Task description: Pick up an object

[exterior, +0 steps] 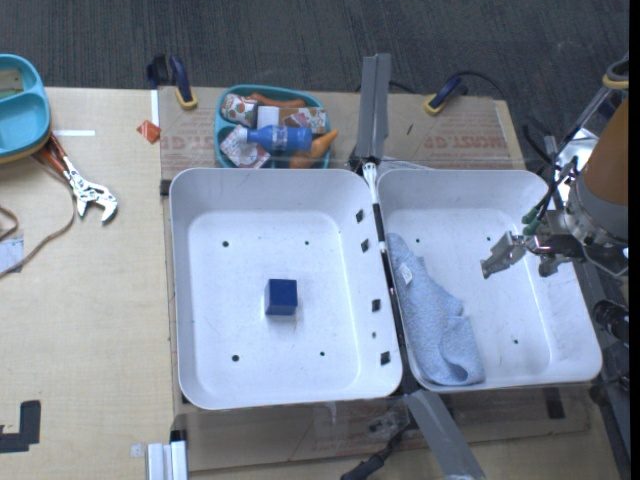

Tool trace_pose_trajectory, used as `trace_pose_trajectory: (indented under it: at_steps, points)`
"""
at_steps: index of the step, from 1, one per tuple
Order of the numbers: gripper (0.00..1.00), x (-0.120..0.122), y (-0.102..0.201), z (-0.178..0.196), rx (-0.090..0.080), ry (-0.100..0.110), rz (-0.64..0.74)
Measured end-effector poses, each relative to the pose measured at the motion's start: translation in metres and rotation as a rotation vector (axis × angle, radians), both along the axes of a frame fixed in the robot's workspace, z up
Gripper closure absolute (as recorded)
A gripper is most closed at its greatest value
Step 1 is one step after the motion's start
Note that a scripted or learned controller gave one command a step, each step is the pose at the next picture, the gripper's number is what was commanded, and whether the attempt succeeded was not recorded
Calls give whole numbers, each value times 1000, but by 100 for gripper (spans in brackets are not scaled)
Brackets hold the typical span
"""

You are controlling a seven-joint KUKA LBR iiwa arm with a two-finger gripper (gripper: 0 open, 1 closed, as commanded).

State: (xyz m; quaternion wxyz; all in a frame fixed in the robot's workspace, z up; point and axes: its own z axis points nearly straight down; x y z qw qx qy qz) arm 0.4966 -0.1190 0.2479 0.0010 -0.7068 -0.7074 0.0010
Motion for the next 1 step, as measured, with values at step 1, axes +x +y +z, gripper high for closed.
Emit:
trace_pose_trajectory:
  at_steps: [1]
  points:
    - [0, -3, 84, -57, -1, 1, -324]
